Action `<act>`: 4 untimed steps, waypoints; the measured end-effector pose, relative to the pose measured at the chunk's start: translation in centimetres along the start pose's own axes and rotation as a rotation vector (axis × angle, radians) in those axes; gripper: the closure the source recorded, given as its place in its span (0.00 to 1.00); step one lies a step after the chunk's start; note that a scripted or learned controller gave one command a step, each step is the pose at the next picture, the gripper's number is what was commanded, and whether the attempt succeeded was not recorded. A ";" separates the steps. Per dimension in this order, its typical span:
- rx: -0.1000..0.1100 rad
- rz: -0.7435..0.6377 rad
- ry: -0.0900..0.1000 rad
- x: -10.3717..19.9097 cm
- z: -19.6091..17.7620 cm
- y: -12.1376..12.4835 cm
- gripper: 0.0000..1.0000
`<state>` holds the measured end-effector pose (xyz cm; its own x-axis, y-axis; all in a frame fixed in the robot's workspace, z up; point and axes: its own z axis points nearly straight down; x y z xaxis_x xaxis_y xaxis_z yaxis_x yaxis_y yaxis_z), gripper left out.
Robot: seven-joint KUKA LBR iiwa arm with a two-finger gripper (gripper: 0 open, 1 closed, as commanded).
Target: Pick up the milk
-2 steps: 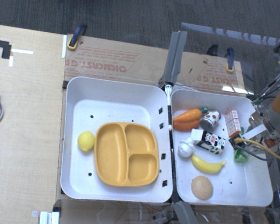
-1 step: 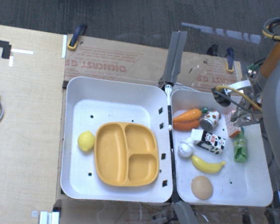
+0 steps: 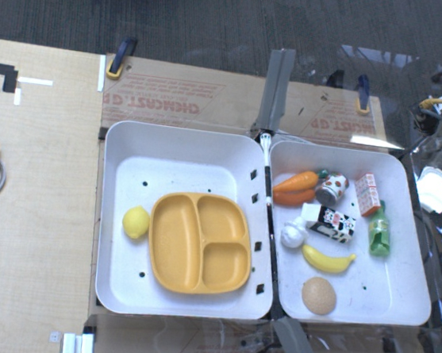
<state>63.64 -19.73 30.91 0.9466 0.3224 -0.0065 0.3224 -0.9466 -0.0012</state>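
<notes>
The camera view looks down on a table (image 3: 40, 149) bearing two white bins side by side; the left bin (image 3: 112, 278) holds a yellow divided plate (image 3: 199, 242) and a lemon (image 3: 136, 222) just beside it at the frame's left-centre; the right bin (image 3: 405, 302) sits in the right half, crowded with small items. The milk (image 3: 335, 224), a small cow-patterned carton, lies on its side near the middle of the right bin; a carrot (image 3: 296, 186) lies above it, a banana (image 3: 327, 260) just below, a green bottle (image 3: 379, 236) to its right, an egg (image 3: 319, 296) lower still. The state of the end effector cannot be told; judging from this, the pick is not yet begun: approach, grasp and lift all remain.
</notes>
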 end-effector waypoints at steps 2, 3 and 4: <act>0.001 0.122 -0.001 1.6 -12.9 0.7 1.00; 0.003 -0.089 -0.003 1.0 -12.7 1.6 1.00; 0.002 0.100 -0.001 0.7 -12.8 2.7 1.00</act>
<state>65.29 -22.06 43.72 0.9740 0.2265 -0.0080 0.2265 -0.9740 -0.0025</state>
